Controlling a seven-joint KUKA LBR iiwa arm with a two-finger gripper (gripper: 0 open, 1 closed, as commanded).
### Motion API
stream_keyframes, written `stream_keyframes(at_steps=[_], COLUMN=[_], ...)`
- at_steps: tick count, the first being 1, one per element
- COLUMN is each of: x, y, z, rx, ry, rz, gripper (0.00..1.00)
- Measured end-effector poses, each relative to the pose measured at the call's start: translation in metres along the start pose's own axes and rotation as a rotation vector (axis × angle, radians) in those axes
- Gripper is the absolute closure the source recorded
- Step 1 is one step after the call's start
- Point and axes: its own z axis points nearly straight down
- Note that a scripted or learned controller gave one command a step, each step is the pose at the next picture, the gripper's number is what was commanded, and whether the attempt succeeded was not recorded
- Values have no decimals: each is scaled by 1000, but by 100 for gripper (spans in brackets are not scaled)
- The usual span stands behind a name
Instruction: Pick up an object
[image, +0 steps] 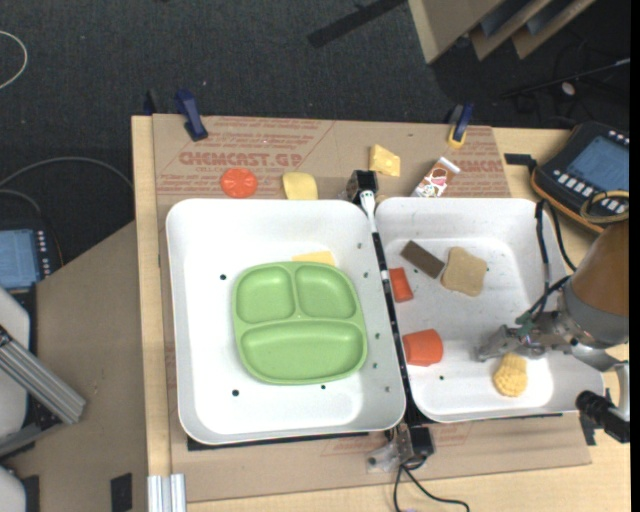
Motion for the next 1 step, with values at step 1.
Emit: stream_keyframes(at_steps=[1], x=[81], y=[0], z=[0], rx=[-2], ry=[2], rz=[-9], gripper=[0])
